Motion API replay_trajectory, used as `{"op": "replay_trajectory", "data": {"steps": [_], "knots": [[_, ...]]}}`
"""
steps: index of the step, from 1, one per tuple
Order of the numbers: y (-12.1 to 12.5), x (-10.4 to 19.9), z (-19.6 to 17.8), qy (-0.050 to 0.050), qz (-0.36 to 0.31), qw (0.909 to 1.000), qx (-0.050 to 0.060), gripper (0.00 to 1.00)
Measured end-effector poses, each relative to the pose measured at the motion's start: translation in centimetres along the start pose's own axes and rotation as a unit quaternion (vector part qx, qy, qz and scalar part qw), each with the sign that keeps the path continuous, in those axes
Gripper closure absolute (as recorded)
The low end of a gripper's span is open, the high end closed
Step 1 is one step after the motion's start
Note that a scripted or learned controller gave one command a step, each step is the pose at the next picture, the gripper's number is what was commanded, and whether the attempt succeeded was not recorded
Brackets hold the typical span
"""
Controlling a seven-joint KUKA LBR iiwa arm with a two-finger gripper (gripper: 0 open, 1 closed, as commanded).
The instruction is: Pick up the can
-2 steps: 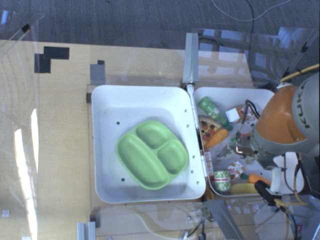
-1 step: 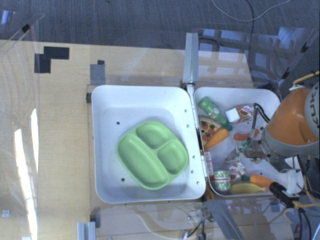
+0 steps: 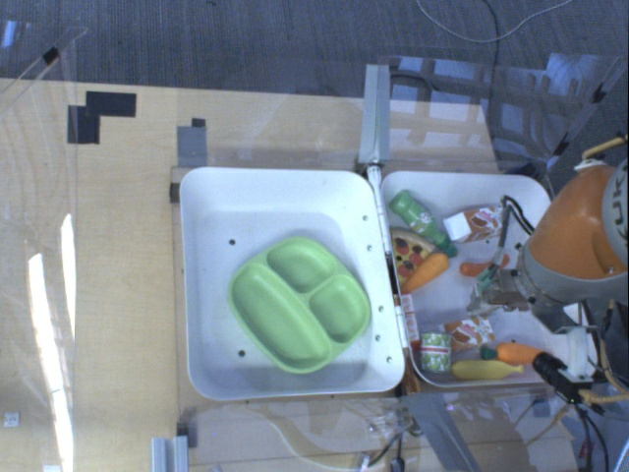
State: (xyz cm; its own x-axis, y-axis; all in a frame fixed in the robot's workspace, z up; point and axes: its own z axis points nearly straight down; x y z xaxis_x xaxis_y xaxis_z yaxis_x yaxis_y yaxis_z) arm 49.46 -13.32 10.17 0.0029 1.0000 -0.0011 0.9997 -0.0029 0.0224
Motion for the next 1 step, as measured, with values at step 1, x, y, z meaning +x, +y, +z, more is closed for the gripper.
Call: {"op": "replay_trajectory", "data": {"steps": [1], "knots": [[-0.01,0.00,0.01,0.000,0.000,1.0000,0.000,0.00]]}}
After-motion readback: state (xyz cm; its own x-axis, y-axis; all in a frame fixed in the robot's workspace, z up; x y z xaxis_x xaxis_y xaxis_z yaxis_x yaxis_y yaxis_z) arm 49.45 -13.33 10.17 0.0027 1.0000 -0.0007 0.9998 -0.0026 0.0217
